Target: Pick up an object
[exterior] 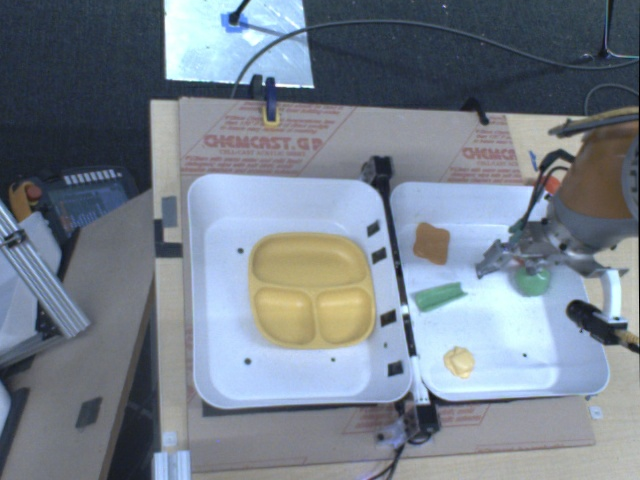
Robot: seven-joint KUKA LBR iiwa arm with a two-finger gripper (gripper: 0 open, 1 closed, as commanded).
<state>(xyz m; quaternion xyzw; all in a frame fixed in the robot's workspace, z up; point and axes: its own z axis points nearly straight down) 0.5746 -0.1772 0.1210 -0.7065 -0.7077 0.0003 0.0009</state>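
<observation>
1. The desk (165, 298) carries two shallow white bins side by side: the left bin (215, 268) and the right bin (560, 368).
2. In the left bin lies a yellow tray (308, 288) with three compartments.
3. The right bin holds four small things: a brown piece (432, 243) near its upper left, a green stick (438, 296) below that, a pale yellow lump (459, 362) near the front wall, and a green round object (532, 282) towards the right.
4. The arm (600, 183) comes in from the right, with its orange band above the wrist.
5. The gripper (515, 258) is low over the right bin, just beside the green round object and partly covering it.
6. Whether its fingers are apart or together, I cannot tell; the view does not show clearly if the green round object is between them.
</observation>
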